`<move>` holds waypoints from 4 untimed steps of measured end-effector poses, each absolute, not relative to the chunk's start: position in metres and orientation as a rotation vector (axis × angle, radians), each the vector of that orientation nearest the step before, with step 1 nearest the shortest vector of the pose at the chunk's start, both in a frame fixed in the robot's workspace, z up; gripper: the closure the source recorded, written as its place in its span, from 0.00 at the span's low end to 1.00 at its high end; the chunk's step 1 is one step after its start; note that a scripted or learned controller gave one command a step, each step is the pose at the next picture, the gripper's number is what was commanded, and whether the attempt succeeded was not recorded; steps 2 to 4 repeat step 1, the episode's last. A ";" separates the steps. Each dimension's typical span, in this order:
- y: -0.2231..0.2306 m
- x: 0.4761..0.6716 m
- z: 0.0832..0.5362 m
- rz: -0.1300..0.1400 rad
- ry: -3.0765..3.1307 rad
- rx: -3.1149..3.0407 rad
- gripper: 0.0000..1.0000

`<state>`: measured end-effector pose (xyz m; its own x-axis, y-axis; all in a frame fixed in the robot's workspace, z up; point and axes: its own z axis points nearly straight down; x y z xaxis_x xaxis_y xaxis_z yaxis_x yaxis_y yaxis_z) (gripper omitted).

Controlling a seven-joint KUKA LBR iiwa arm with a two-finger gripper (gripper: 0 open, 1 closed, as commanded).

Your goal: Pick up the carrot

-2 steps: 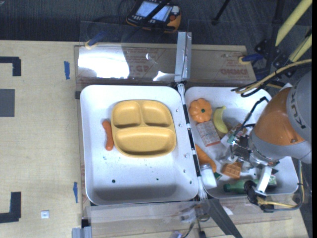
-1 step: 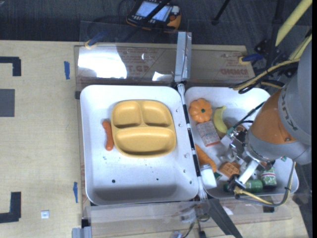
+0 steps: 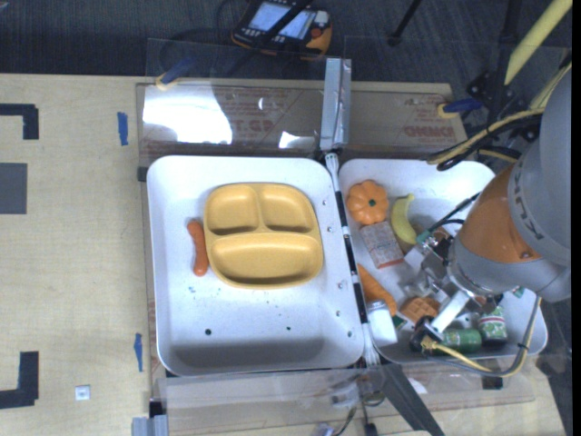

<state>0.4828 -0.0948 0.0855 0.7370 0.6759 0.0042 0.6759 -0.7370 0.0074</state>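
The carrot (image 3: 376,287), an orange tapered piece, lies in the right bin (image 3: 526,330) close to its left wall, pointing toward the front. My gripper (image 3: 425,275) hangs low over the middle of that bin, just to the right of the carrot, and I see nothing held in it. A small orange-brown toy (image 3: 418,309) lies right under the gripper's near side. The grey arm with its orange band (image 3: 495,230) covers the right part of the bin.
The right bin also holds a small pumpkin (image 3: 368,201), a banana (image 3: 402,218), a labelled packet (image 3: 382,244), a white piece (image 3: 382,323) and a green bottle (image 3: 465,339). In the left bin (image 3: 172,334), a yellow divided plate (image 3: 263,234) sits beside an orange-red sausage (image 3: 197,246).
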 end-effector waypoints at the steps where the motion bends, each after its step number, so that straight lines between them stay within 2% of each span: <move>1: -0.111 0.482 0.086 0.007 1.859 2.531 1.00; 4: -0.111 0.482 0.086 0.007 1.859 2.531 1.00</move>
